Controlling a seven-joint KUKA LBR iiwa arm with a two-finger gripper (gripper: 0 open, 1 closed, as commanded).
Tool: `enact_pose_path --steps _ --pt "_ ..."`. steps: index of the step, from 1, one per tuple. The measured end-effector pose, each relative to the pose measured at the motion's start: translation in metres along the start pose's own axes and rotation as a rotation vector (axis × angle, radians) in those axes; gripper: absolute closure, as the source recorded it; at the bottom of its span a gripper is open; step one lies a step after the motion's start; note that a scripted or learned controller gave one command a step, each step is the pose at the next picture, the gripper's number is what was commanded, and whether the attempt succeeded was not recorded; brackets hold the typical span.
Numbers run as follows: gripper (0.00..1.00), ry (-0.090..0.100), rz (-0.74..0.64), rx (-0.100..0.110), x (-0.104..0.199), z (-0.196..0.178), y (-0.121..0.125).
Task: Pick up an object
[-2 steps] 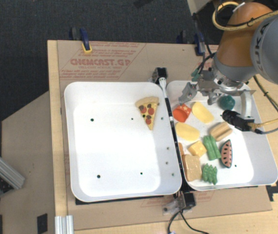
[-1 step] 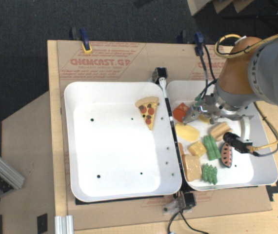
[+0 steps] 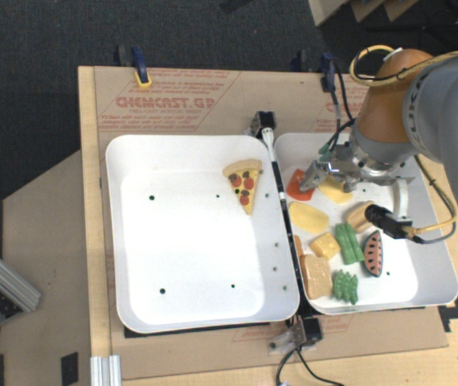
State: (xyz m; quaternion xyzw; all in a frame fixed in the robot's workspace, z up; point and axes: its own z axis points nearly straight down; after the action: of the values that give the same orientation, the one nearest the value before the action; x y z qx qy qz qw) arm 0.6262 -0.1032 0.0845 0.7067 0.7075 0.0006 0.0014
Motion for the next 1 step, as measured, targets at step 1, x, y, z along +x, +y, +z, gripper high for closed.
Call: enact_pose_path --steps 1 --pt "0.0 0.002 0.002 0.006 0.0113 -0.0005 -0.0275"
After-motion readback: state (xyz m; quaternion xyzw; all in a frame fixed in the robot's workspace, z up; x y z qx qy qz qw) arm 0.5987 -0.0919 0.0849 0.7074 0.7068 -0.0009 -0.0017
